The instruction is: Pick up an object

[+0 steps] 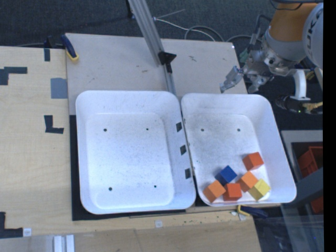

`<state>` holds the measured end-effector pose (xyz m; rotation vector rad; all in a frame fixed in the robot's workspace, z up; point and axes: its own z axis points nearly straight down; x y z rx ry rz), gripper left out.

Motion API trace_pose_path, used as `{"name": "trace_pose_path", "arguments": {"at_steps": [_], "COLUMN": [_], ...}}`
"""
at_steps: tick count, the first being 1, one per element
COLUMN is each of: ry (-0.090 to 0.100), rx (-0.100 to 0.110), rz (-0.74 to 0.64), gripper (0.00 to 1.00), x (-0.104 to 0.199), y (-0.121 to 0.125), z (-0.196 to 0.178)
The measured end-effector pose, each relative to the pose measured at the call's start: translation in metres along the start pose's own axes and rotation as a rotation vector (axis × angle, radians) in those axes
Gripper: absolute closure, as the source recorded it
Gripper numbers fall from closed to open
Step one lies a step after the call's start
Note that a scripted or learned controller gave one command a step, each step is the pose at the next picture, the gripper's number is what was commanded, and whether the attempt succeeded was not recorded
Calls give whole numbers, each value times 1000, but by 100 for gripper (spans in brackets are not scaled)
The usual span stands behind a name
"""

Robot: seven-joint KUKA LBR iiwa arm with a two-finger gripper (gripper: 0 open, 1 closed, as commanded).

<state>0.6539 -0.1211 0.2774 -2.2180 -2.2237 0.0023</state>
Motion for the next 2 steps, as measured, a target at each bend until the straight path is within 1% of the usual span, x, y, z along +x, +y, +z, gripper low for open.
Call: {"name": "trace_pose_path", "arguments": {"at_steps": [1,2], "ry": [0,0], "rx": [2,9], "rz": [2,5], "gripper": [0,0], "x": [7,-79], "y": [-37,-56], "z": [10,158]}}
